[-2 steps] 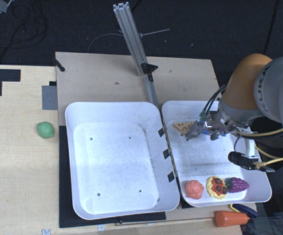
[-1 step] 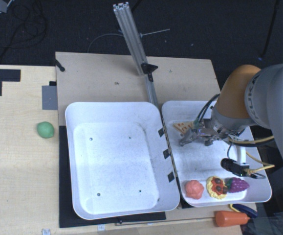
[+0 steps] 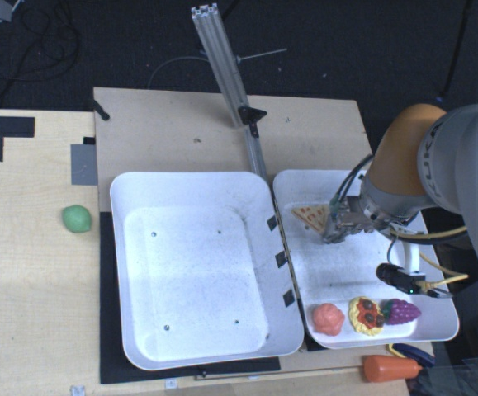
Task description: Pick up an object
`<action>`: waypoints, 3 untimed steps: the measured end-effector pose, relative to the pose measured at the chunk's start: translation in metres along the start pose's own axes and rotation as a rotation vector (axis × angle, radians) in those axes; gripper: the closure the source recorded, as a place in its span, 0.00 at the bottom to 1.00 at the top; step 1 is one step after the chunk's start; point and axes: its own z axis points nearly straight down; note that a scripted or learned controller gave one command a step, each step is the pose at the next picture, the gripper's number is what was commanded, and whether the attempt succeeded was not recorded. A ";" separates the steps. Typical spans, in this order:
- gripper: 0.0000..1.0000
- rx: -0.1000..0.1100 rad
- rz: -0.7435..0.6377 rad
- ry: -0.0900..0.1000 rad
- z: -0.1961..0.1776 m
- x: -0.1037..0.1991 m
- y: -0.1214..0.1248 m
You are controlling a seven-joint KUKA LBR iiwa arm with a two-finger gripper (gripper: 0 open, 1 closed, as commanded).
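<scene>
My gripper [image 3: 333, 231] hangs low over the upper part of the right bin [image 3: 350, 275], its tip just right of a tan waffle-textured wedge [image 3: 309, 216] that lies on the bin floor. Whether the fingers touch the wedge is unclear. Near the bin's front edge lie a pink-red round fruit [image 3: 328, 318], a yellow piece with red spots [image 3: 365, 314] and a purple grape bunch [image 3: 399, 310].
The left bin [image 3: 193, 262] sits beside the right one, joined by black clips. A green ball [image 3: 77, 219] rests on the wooden bench at far left. An orange carrot-like toy [image 3: 389, 368] lies outside the right bin's front edge. A metal rail [image 3: 226, 64] slants at the back.
</scene>
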 end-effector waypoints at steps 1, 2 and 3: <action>1.00 -0.001 -0.001 0.000 -0.042 0.000 0.000; 1.00 -0.002 -0.001 0.000 -0.086 -0.007 0.004; 1.00 -0.002 -0.001 0.000 -0.132 -0.007 0.005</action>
